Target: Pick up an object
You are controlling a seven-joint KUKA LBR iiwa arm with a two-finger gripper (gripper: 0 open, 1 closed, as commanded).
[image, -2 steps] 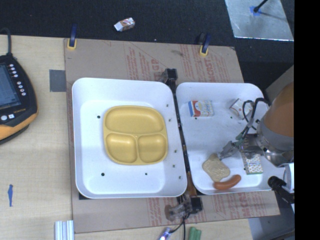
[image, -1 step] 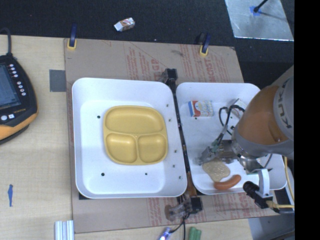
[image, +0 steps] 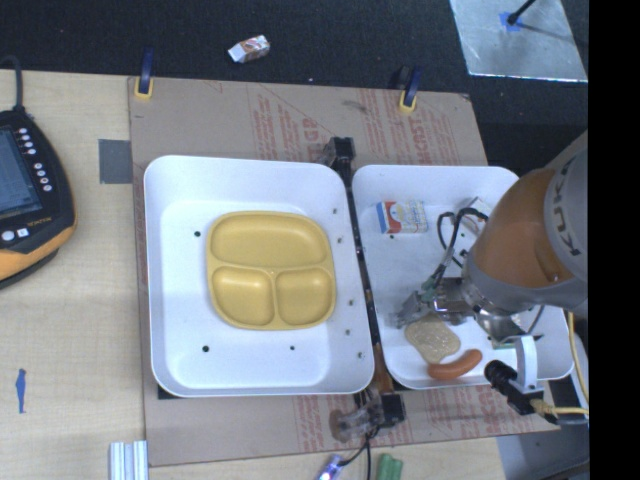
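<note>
Pincer low in the right bin, its state impossible to tell.
A tan round piece lies just beside and below the pincer, a sausage beyond it; a small carton sits above; the yellow tray lies left.

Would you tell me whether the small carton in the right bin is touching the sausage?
Apart. In the camera view the carton lies near the bin's far wall, the sausage near its front, bare floor between.
</note>
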